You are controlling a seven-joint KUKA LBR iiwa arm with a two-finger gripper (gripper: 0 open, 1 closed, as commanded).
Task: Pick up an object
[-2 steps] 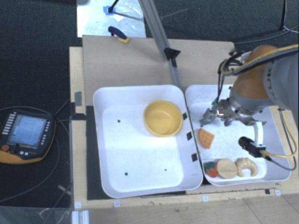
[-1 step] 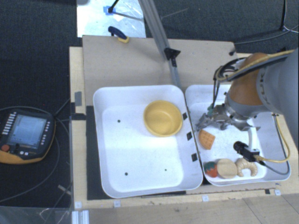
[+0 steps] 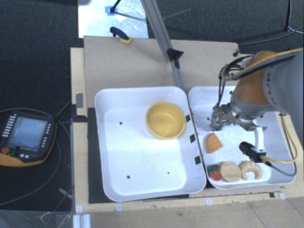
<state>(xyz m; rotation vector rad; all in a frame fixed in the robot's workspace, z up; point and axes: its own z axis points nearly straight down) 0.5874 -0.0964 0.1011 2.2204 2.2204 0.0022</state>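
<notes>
My gripper (image 3: 218, 122) hangs low over the upper left part of the right bin (image 3: 202, 100), at the end of the grey arm with its orange band (image 3: 254, 87). Just below it lies an orange wedge (image 3: 213, 142), apart from the gripper. Along the bin's front edge sit a red and green piece (image 3: 214, 171), a round beige piece (image 3: 231, 171) and a croissant-shaped piece (image 3: 251, 169). Nothing shows in the gripper's grasp. A yellow bowl (image 3: 165, 120) stands in the left bin (image 3: 137, 161), near its upper right corner.
A slanted metal pole (image 3: 161, 30) crosses the bench behind the bins and ends near the divide between them. A black cable plug (image 3: 251, 151) from the arm hangs above the croissant. A teach pendant (image 3: 26, 137) lies on the floor at far left.
</notes>
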